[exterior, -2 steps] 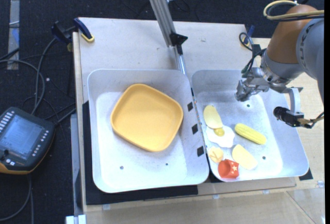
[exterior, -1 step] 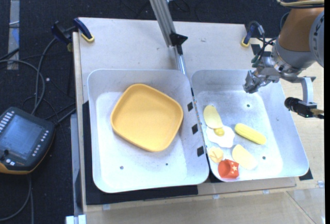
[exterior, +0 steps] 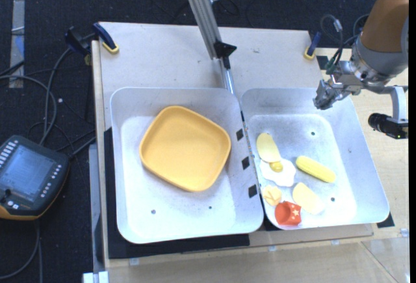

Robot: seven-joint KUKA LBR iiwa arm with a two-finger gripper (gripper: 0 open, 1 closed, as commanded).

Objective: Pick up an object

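You see an orange-yellow plate (exterior: 185, 147) in the white left bin (exterior: 123, 119). In the white right bin (exterior: 351, 125) lie a yellow corn cob (exterior: 316, 168), a white-and-yellow fried egg (exterior: 279, 170), a red piece (exterior: 288, 213) and pale yellow pieces (exterior: 307, 198).

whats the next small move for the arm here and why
Probably move the gripper toward the view's lower left and down over the yellow corn-like piece. The gripper hangs over the right bin's upper right rim, holding nothing, while that piece lies apart from the others.
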